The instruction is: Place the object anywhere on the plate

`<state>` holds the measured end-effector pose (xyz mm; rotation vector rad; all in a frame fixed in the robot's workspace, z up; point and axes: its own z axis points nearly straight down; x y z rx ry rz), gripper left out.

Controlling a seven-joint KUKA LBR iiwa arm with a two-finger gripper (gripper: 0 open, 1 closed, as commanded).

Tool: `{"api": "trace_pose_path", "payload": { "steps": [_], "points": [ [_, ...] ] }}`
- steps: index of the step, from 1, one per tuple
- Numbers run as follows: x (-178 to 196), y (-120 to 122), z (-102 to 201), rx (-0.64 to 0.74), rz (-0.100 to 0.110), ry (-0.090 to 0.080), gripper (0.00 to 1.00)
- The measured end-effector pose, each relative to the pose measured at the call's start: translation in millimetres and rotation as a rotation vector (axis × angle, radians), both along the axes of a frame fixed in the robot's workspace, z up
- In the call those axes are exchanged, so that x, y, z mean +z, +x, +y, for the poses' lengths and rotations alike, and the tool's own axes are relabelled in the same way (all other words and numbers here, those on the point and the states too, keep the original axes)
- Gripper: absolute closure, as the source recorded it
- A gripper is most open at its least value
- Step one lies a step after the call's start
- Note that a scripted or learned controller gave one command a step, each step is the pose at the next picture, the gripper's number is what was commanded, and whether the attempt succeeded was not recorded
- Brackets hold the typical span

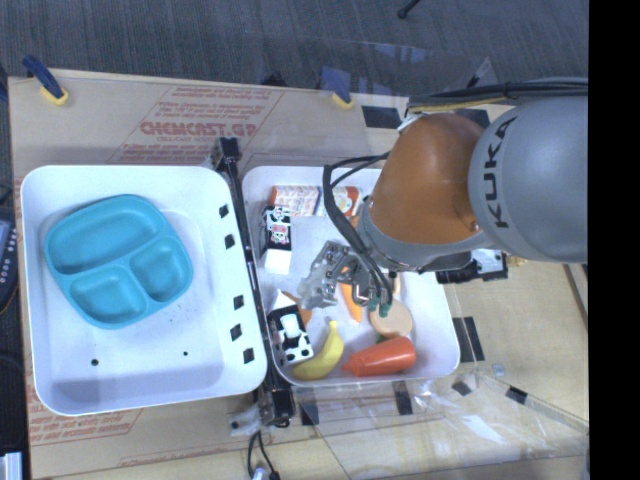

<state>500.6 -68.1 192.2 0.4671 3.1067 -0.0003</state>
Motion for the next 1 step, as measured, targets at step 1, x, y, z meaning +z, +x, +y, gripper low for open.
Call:
{"api": "trace_pose_path", "payload": {
  "steps": [1],
  "points": [
    [0.0, 0.0, -0.1, 0.0, 0.0, 0.0, 0.0]
  ]
}}
